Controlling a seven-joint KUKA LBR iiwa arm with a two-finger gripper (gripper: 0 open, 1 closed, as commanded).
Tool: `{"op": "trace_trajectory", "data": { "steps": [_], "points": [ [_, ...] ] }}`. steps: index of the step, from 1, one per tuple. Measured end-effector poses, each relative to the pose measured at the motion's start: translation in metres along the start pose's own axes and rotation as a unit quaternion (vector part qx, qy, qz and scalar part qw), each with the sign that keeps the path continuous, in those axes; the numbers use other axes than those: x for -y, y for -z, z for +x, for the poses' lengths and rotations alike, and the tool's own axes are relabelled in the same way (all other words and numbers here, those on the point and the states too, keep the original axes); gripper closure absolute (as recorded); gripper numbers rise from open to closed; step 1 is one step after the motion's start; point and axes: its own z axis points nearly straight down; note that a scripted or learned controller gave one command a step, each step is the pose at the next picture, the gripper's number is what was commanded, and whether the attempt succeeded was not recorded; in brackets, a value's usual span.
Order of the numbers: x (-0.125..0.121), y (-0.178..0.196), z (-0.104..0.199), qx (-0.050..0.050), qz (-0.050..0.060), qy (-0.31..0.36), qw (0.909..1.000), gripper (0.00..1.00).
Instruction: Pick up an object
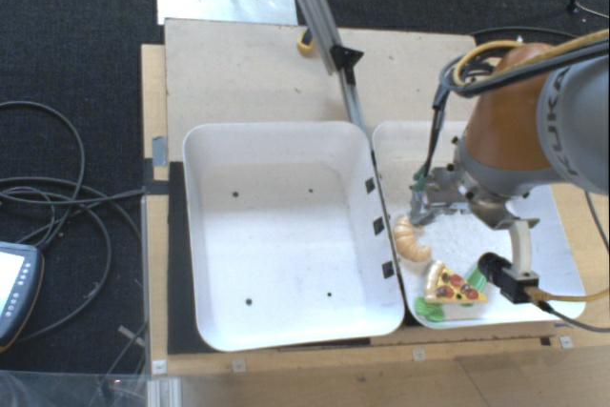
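Observation:
A tan croissant point(412, 240) lies in the right bin point(400, 144) close to the divider between the bins. A toy pizza slice point(452, 285) with red and green toppings rests nearer the front edge, with a green piece point(431, 309) at its lower left. My gripper point(422, 202) hangs just above and to the right of the croissant, under the orange wrist. Nothing shows between it and the bin floor.
The left bin point(195, 205) sits beside the right one. A slanted metal pole point(319, 10) crosses the back of the bench. Cables point(57, 195) and a tablet point(14, 286) lie on the floor at left.

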Motion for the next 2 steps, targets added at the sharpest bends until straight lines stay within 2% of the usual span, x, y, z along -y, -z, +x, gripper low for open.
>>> {"op": "trace_trajectory", "data": {
  "steps": [1, 2],
  "points": [
    [0.002, 0.019, 0.047, 0.0, -0.001, 0.0, 1.0, 1.0],
    [-0.006, 0.016, 0.102, 0.0, 0.0, 0.0, 1.0, 1.0]
  ]
}}
